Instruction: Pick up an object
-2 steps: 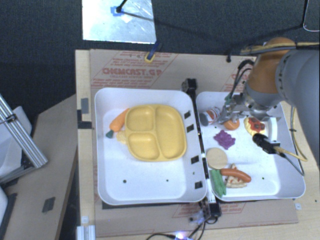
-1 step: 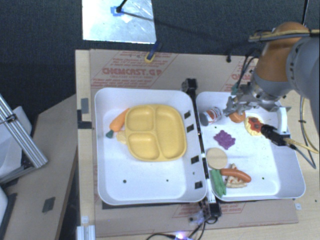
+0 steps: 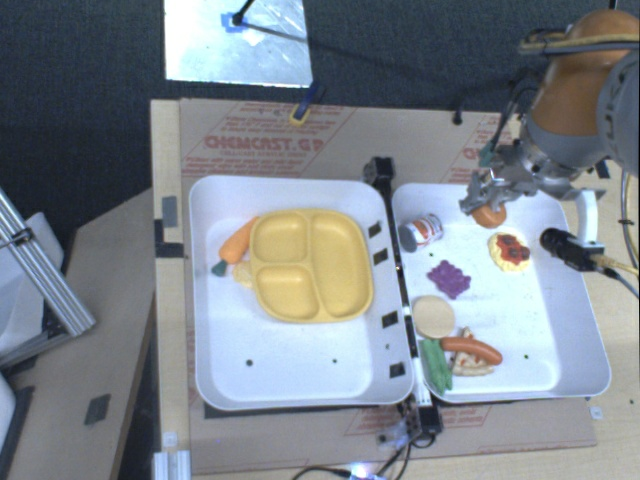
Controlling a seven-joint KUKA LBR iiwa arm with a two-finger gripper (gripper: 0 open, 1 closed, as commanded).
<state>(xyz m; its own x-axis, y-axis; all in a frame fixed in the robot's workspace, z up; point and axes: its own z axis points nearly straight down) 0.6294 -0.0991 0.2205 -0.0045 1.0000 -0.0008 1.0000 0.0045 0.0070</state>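
Note:
My gripper (image 3: pixel 487 196) hangs over the far part of the right bin (image 3: pixel 575 358). A small round orange object (image 3: pixel 491 217) sits directly under its tip, partly covered by it; whether it is gripped or just lying there is not visible. Elsewhere in this bin are a small can (image 3: pixel 422 230) on its side, a purple grape bunch (image 3: pixel 449 278), a yellow disc with red topping (image 3: pixel 510 251), a tan round piece (image 3: pixel 434 315), a green piece (image 3: pixel 436 364) and a hot dog (image 3: pixel 472 349).
The left bin (image 3: pixel 215 368) holds a yellow divided tray (image 3: pixel 305 265), with a carrot (image 3: pixel 236 240) at the tray's left edge. A black divider (image 3: pixel 392 258) separates the bins. A black cylinder (image 3: pixel 565 249) juts in over the right bin's right side.

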